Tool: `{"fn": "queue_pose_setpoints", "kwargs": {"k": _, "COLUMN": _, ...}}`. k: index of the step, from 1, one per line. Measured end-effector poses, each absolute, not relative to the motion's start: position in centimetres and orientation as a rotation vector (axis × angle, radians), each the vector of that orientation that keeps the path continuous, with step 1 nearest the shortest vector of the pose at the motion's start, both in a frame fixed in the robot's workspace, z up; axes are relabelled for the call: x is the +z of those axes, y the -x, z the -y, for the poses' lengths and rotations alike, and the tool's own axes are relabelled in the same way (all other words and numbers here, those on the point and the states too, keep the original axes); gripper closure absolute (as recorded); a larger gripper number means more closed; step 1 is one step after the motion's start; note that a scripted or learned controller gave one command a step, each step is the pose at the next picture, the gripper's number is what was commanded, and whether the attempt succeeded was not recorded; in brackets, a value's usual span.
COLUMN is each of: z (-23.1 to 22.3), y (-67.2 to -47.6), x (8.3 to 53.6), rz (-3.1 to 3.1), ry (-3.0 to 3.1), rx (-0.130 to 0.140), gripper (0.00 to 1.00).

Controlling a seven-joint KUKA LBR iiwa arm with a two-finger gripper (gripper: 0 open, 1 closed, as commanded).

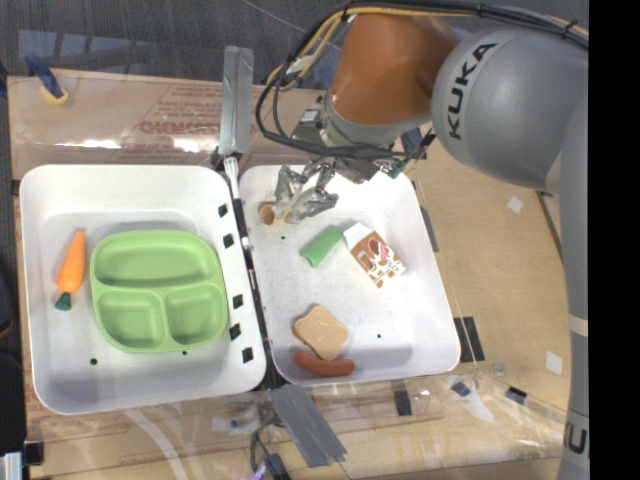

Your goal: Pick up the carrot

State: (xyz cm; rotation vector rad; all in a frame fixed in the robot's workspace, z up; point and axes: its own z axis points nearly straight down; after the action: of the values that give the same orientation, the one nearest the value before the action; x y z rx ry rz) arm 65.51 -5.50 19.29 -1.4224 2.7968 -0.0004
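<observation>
While carrot (pixel 70 265) lies left, end effector (pixel 300 196) hovers right

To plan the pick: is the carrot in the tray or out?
Out: the carrot lies on the bin floor, left of the tray.

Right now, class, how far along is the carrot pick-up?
Nothing looks done: the carrot lies in the left bin, beside the green divided plate. The gripper sits over the right bin, near its top-left corner. Crossing over, grasping and lifting remain.
</observation>
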Motion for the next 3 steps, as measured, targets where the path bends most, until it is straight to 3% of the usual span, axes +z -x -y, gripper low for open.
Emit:
{"fn": "queue_pose_setpoints", "kwargs": {"k": 2, "z": -1.9, "y": -64.6, "x": 19.3, "rz": -1.858, "ry": 2.527, "rx": -0.002, "gripper": 1.0}}
{"fn": "queue_pose_setpoints", "kwargs": {"k": 3, "z": -9.1, "y": -65.6, "x": 19.3, "rz": -1.934, "ry": 2.469, "rx": 0.002, "gripper": 1.0}}
